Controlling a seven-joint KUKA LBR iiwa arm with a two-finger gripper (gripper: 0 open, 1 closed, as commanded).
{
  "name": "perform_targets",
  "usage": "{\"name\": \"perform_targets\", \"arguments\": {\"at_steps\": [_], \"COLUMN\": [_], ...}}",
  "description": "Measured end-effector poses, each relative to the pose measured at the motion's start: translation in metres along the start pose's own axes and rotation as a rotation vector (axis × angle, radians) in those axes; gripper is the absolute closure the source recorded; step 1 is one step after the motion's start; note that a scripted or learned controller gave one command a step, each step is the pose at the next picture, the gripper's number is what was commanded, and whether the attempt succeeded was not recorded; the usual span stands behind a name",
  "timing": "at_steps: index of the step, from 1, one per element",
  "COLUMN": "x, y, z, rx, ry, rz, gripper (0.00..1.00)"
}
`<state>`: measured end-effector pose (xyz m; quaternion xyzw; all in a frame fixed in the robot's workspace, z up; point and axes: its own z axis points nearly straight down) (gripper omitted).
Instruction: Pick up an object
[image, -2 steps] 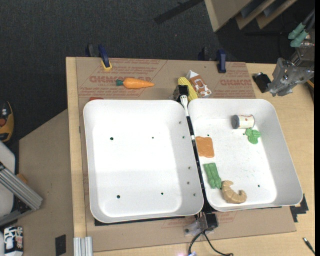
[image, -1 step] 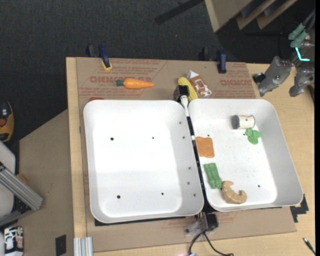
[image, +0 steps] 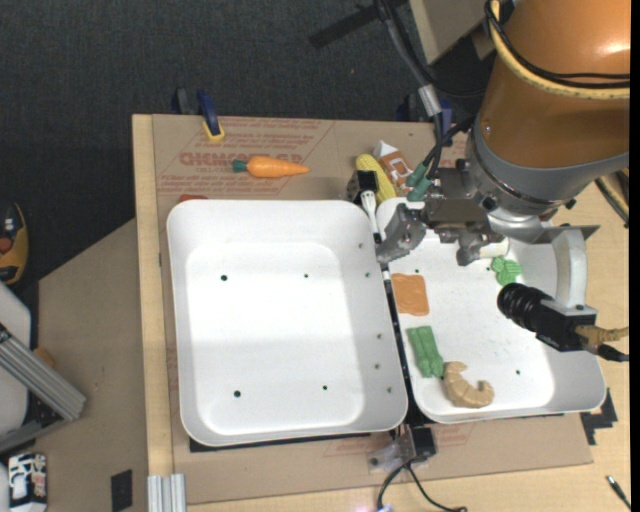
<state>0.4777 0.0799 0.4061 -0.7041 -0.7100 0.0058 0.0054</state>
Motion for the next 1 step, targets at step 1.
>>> {"name": "perform_targets", "arguments": {"at_steps": [1], "x": [-0.0047], "y": [0.0021], "z": [-0.0184], "rx": [-0.020], "ry": [0.001], "rz": [0.008], "gripper": [1.00]}}
